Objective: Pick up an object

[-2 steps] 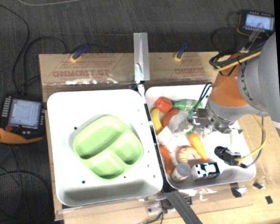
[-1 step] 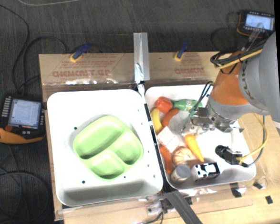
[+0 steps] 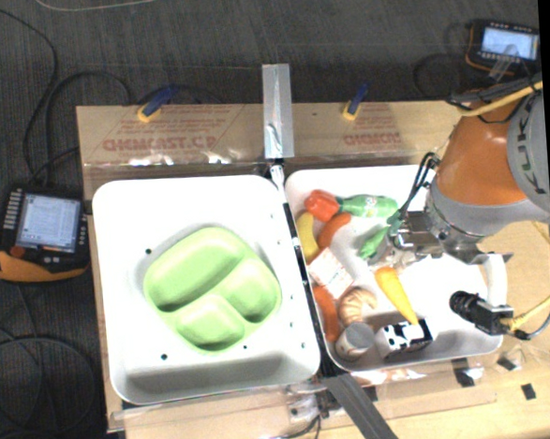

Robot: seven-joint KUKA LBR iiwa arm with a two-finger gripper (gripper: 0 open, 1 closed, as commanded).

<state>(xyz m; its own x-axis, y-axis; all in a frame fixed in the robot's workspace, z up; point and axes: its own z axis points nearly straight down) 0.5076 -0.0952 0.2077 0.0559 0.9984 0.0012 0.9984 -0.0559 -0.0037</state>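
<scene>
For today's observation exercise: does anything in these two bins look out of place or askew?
Yes. The green tray sits askew in the left bin, turned at a slant to its walls. In the right bin the toys are jumbled against the left wall, a banana wedged along it.

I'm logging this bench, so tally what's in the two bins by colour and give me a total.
Green: 2, the divided tray and a green vegetable
Orange or red: 3
Yellow: 2
White or tan: 2
Grey: 1
Black and white: 1
Total: 11
</scene>
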